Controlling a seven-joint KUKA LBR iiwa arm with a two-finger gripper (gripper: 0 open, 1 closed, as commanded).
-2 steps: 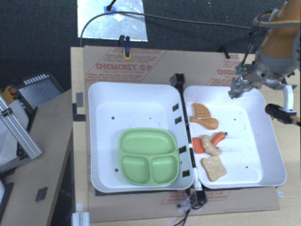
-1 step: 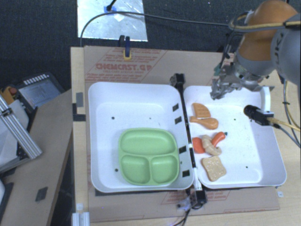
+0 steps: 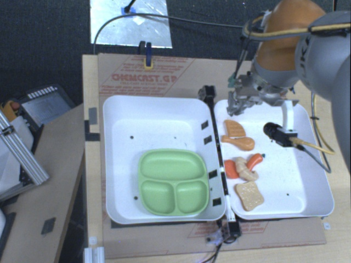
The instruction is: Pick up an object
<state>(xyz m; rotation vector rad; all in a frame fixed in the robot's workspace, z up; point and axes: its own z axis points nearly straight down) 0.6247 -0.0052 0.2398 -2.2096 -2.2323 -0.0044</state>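
Several toy food pieces lie in the right bin [image 3: 312,193]: an orange croissant-like piece [image 3: 235,128], an orange drumstick-like piece [image 3: 241,142], a red-orange carrot piece [image 3: 254,161], a red piece [image 3: 231,169] under a beige piece [image 3: 246,171], and a tan toast slice [image 3: 249,195]. My gripper [image 3: 236,107] hangs over the bin's far left corner, just above and behind the croissant piece. Nothing shows between its fingers.
The left bin [image 3: 120,125] holds a green three-compartment plate [image 3: 173,181]. A black divider [image 3: 215,147] separates the bins. A black camera unit [image 3: 278,133] with a yellow cable sticks out from the arm over the right bin. Grey boxes and a rail stand at far left.
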